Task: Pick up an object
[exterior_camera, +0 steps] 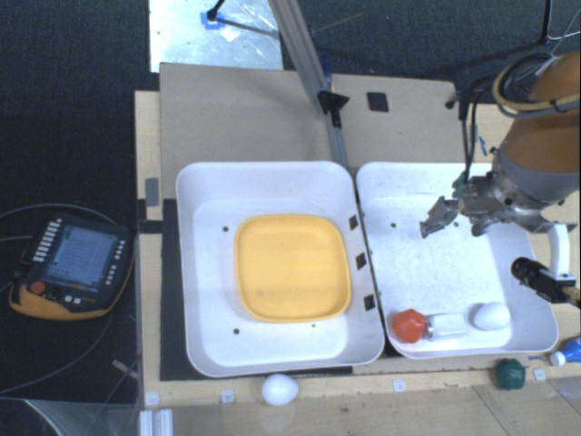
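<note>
End effector (442, 216) hovered empty, fingers spread, over the right white bin (399, 243); next: drop toward the small red ball (409, 325) at 6 o'clock.

A dark carpeted floor (73, 80) surrounded the tan tabletop (245, 116). A bright reflective patch (213, 21) lay on the floor beyond it, and a handheld control pendant (71, 269) with trailing cables rested at the left.

End effector (451, 214) open, unladen
</note>
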Robot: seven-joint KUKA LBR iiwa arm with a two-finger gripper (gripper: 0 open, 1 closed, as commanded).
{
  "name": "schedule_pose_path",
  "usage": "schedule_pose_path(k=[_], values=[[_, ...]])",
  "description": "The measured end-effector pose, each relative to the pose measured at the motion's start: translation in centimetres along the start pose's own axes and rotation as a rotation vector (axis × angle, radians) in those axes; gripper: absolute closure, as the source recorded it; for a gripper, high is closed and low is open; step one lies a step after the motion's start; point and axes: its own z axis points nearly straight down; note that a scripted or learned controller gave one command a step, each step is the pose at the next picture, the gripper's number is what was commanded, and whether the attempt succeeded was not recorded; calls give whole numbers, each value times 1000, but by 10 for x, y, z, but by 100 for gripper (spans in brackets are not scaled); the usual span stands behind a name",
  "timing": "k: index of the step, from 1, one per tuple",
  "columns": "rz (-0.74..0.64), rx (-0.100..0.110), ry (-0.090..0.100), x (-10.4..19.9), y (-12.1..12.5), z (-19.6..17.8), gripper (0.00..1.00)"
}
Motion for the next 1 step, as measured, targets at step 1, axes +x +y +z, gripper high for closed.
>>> schedule_pose_path(k=[1], values=[[0, 5, 0, 0, 9, 55, 0]])
